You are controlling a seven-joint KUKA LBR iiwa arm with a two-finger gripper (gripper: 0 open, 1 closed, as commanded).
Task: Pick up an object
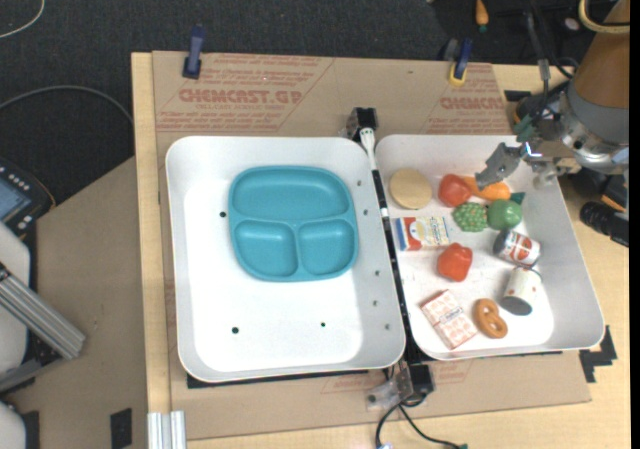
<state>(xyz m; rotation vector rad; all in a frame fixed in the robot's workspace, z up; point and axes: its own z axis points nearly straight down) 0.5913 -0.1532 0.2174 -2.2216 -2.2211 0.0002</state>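
Note:
The right bin (pixel 570 322) holds several small toy foods: a tan round bun (pixel 408 188), a red tomato (pixel 455 188), an orange piece (pixel 491 193), green broccoli (pixel 470 216), a green piece (pixel 506 213), a white carton (pixel 421 232), a red pepper (pixel 454 261), a can (pixel 518 247), a white cup (pixel 519 290), a pretzel (pixel 489 317) and a pink box (pixel 446 318). My gripper (pixel 497 168) hangs over that bin's far right part, just above the orange piece. Nothing visibly sits in it.
The left bin (pixel 200 317) holds a blue divided plate (pixel 293 222). A black clamp (pixel 363 121) sits at the far end of the seam between the bins. Clips (pixel 193 52) pin the cardboard at the back edge.

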